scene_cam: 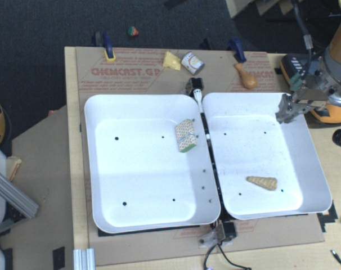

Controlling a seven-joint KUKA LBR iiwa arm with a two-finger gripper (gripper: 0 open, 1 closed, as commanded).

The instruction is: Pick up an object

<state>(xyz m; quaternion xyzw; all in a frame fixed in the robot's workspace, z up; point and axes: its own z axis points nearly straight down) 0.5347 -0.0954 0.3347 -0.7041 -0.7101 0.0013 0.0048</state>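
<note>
The tabletop (131,75) is a tan board printed with faded red lettering along its far strip. Two shallow white plastic bins rest on it side by side, the left bin (97,151) and the right bin (311,162), their inner rims touching. On the far strip lie a yellow wedge-shaped block (171,61), a small white-and-grey box (192,63) just beside it, and a brown pear-shaped wooden piece (246,76). Two blue-handled clamps (108,45) grip the far edge.

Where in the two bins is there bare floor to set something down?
Left bin: everything left of and below the patterned box. Right bin: the middle, above the tan cone. Tightest at its upper right corner, where the hand hangs.
</note>
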